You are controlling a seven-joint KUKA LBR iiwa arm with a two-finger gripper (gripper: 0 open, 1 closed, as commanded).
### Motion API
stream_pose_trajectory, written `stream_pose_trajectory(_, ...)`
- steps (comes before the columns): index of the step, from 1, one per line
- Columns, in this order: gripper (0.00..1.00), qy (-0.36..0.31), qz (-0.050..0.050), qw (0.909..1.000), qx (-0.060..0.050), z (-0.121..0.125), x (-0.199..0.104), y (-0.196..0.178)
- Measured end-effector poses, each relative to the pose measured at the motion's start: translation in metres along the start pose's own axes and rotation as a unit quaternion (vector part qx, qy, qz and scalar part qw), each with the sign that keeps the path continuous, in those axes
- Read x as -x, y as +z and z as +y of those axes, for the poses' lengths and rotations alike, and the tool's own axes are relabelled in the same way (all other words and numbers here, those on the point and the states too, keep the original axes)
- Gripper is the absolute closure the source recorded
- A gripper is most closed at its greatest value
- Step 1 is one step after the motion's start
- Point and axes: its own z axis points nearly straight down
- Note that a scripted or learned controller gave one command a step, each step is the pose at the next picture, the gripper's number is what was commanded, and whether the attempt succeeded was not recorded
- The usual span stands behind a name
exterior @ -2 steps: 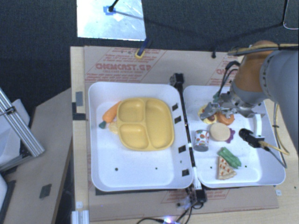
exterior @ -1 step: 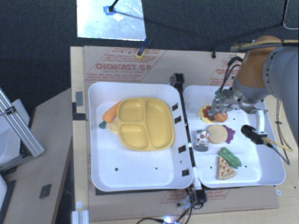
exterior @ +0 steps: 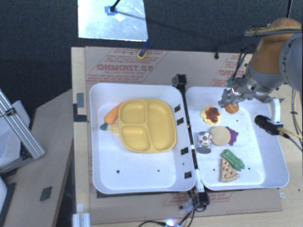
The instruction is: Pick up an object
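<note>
The gripper [exterior: 230, 100] hangs over the right bin [exterior: 277, 167], its finger state impossible to tell. Touching it on its right sits an orange toy [exterior: 232, 109]. Just below-left lies the small pizza disc [exterior: 211, 115], farther down the cookie [exterior: 219, 135], can [exterior: 204, 142] and pizza slice [exterior: 228, 170].

Glossy yellow plastic tray [exterior: 144, 125], smooth white plastic bins [exterior: 102, 174], matt cardboard sheet [exterior: 128, 65], shiny metal plate [exterior: 113, 13]
</note>
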Motion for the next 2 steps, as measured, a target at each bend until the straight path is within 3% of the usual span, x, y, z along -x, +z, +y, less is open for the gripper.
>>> stream_pose_trajectory(1, 1.00, 0.000, 0.000, 1.0000, 0.000, 0.002, 0.000, -0.055)
stream_pose_trajectory(2, 1.00, -0.002, 0.002, 1.0000, -0.004, -0.032, -0.045, -0.063)
